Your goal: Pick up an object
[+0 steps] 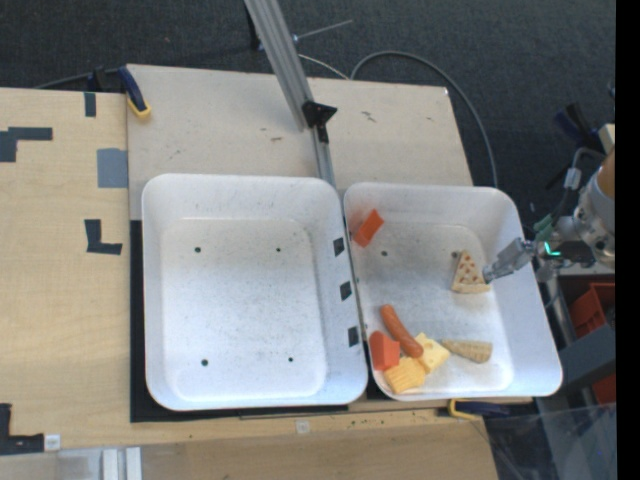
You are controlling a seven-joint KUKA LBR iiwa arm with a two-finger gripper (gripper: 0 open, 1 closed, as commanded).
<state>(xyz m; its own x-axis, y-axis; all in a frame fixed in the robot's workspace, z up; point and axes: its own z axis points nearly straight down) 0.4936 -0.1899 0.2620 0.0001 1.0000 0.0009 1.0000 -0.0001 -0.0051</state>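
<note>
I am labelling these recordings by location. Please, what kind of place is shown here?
Probably a robotics lab bench for grasping trials: two white bins side by side on a wooden bench, toy food pieces in the right bin, and the gripper reaching in.

A single fixed camera looks down at a slant from above the bench (230, 118), far enough to take in both white bins (240, 198) mid-frame, with dark floor (480, 28) across the top.
</note>
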